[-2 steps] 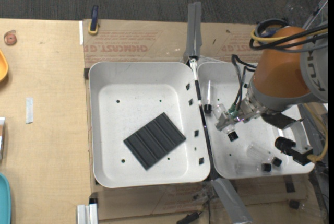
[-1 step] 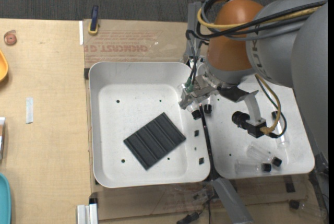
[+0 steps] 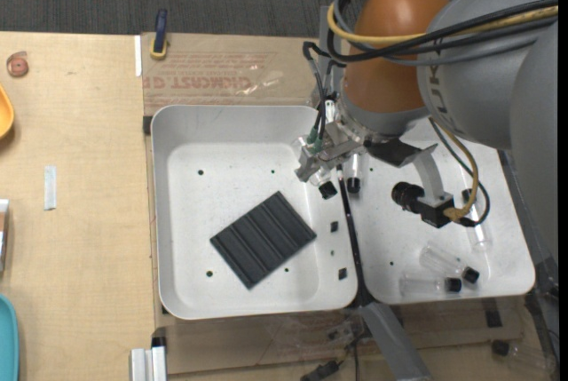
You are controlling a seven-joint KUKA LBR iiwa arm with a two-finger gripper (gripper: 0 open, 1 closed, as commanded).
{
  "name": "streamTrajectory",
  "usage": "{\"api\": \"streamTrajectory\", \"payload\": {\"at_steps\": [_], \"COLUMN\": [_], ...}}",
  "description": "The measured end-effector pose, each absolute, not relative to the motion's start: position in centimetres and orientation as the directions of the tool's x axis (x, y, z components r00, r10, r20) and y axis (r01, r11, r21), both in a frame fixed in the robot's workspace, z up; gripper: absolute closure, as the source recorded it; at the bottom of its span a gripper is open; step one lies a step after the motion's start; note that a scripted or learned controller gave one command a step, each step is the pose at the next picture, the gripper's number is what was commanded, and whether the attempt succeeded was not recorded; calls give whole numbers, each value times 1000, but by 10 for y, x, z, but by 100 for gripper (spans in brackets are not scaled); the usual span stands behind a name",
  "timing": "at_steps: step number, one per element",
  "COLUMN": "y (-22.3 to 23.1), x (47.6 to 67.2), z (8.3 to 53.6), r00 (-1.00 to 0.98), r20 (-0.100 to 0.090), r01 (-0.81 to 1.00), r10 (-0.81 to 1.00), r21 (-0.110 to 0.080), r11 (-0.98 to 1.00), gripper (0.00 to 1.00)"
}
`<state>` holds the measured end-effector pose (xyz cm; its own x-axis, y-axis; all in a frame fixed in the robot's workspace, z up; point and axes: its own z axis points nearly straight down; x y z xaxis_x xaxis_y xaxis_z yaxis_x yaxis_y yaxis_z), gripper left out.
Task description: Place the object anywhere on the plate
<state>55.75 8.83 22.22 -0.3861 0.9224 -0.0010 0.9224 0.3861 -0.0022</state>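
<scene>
A dark grey ribbed plate (image 3: pixel 264 239) lies flat and turned at an angle in the left bin (image 3: pixel 177 148), toward its front. My gripper (image 3: pixel 340 187) hangs over the seam between the two bins, up and to the right of the plate. Its two black-tipped fingers (image 3: pixel 327 190) stand apart, open, and nothing shows between them. A clear plastic piece (image 3: pixel 437 260) lies near the front of the right bin (image 3: pixel 510 268), with two small black pieces (image 3: pixel 453 284) beside it.
Small black bits (image 3: pixel 335 226) lie along the left bin's right side. A cardboard sheet (image 3: pixel 222 73) lies behind the bins. A wooden bench top (image 3: pixel 71 193) extends to the left. The arm's bulk covers the back of the right bin.
</scene>
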Motion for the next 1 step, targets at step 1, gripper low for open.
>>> {"api": "streamTrajectory", "payload": {"at_steps": [1], "y": [115], "x": [508], "z": [213], "r00": [-381], "r20": [-1], "r01": [925], "r10": [925], "r21": [-4], "r11": [381], "gripper": [100]}}
